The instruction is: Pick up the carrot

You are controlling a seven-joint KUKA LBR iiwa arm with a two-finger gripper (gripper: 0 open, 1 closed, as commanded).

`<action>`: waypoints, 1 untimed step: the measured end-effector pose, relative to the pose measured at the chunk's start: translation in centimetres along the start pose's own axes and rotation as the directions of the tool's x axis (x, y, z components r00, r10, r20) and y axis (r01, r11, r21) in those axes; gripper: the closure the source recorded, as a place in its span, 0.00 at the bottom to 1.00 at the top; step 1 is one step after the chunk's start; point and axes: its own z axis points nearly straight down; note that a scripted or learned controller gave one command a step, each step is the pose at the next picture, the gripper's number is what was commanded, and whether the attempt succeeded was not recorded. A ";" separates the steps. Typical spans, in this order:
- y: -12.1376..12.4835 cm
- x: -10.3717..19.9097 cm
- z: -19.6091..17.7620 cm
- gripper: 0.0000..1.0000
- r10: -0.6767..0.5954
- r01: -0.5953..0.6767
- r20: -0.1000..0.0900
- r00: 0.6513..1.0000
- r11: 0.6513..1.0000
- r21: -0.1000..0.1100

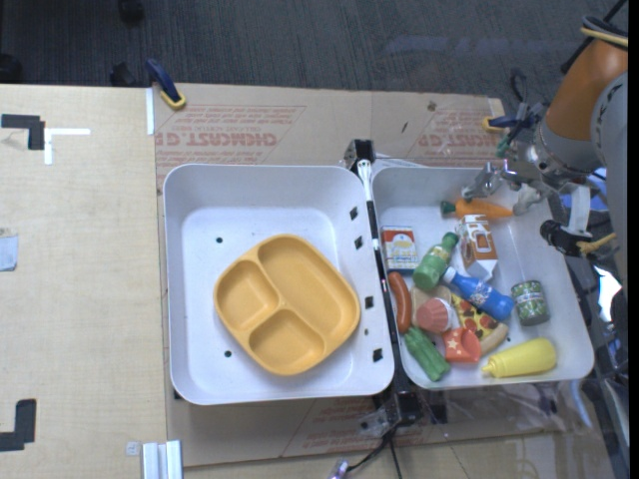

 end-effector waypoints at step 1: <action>-0.3 0.4 0.1 0.00 0.122 -0.122 0.010 0.992 0.992 -0.005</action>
